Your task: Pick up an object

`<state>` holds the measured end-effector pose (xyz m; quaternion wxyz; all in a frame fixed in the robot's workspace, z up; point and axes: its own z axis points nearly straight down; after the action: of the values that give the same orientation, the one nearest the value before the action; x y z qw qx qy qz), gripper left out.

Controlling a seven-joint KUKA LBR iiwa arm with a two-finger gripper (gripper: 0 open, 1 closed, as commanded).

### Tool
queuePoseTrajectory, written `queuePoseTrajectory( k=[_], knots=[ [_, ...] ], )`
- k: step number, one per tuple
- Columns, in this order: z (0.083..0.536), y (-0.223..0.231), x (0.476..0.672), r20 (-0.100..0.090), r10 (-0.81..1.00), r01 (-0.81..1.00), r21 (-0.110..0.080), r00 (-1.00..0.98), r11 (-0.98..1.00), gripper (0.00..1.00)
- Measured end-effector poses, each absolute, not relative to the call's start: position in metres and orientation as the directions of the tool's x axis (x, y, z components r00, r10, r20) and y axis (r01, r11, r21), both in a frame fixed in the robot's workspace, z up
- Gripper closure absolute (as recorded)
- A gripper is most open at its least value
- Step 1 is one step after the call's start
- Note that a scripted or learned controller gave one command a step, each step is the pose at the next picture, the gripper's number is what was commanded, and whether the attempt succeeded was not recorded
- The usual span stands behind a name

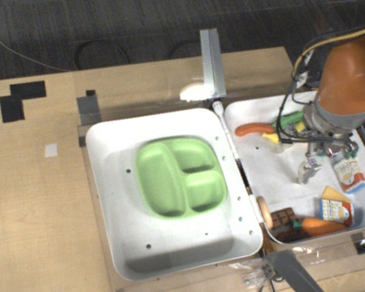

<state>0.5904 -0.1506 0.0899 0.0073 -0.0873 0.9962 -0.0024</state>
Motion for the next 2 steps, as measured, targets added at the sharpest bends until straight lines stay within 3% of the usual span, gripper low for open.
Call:
queuePoseTrajectory(
  k=[1, 2],
  knots=[
    [0.090, -0.208, 0.554, -0.014, -0.242, -0.242, -0.008, -0.970, 0.970, 0.00],
    [0.092, -0.184, 0.502, -0.018, -0.323, -0.323, -0.011, -0.946, 0.946, 0.00]
  ],
)
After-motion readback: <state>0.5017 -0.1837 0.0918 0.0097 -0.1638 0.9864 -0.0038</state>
